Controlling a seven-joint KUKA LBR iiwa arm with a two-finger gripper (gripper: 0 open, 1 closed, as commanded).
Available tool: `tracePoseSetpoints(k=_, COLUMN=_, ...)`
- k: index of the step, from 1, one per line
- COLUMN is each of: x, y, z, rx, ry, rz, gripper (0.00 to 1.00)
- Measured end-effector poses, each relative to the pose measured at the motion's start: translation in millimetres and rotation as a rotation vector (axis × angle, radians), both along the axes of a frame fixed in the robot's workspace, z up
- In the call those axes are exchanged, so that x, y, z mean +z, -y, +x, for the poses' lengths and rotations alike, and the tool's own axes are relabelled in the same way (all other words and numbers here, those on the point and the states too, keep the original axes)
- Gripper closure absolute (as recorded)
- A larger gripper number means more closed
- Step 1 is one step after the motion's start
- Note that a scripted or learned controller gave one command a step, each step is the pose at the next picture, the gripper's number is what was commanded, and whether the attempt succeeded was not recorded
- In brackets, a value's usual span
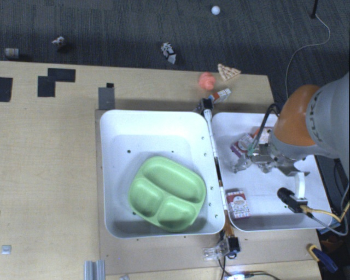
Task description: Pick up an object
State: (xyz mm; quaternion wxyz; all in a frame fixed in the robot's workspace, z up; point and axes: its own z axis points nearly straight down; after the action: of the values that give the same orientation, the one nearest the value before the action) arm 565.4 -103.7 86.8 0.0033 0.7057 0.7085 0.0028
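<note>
Green tray (167,192), white bins (153,121)

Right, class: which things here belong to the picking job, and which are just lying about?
Job: hand; small packet and red-and-white box in right bin; green tray in left bin.
Lying about: pink ball, tan wedge, white ball.

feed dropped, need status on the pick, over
Gripper down in right bin, small reddish item right beside it. Red-white packet lies free at bin's near-left corner. Green plate in left bin, out of the way.
</note>
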Motion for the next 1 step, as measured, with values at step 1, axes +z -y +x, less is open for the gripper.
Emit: tracePoseSetpoints(k=1, x=11.9, y=-0.1, z=1.9, rx=0.002, ry=0.006, rz=-0.001, gripper=1.0)
